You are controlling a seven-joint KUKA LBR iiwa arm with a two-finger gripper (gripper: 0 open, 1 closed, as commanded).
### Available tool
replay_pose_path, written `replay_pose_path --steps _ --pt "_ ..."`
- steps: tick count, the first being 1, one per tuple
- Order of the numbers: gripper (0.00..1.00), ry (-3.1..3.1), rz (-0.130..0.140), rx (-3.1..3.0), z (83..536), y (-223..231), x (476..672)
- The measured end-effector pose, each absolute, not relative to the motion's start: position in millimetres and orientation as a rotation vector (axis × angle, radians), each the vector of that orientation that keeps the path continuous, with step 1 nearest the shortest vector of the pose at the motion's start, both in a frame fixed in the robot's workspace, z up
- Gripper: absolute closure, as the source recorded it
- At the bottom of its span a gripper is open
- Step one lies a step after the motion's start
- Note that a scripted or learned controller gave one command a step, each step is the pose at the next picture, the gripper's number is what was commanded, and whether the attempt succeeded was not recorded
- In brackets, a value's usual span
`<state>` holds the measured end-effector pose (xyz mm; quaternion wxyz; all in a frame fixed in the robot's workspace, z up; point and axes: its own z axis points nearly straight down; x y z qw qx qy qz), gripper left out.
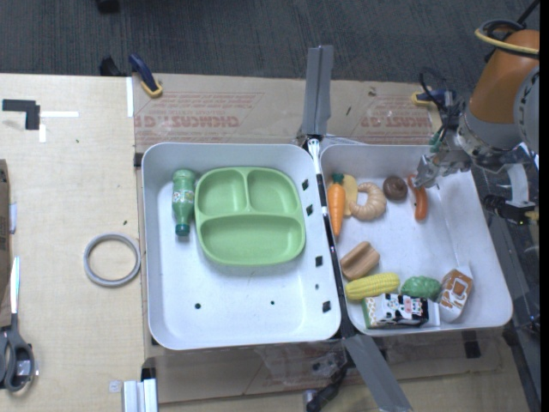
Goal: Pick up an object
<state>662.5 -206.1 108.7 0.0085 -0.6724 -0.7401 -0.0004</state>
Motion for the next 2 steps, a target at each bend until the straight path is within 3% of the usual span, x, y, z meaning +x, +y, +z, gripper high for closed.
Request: replay_pose_path --steps 1,2 --pt "0.00 -2.314 -0.004 -2.094 107.6 -202.7 663.0" --pt "0.00 -2.236 0.000 -2.207 123.3 -185.4 634.1"
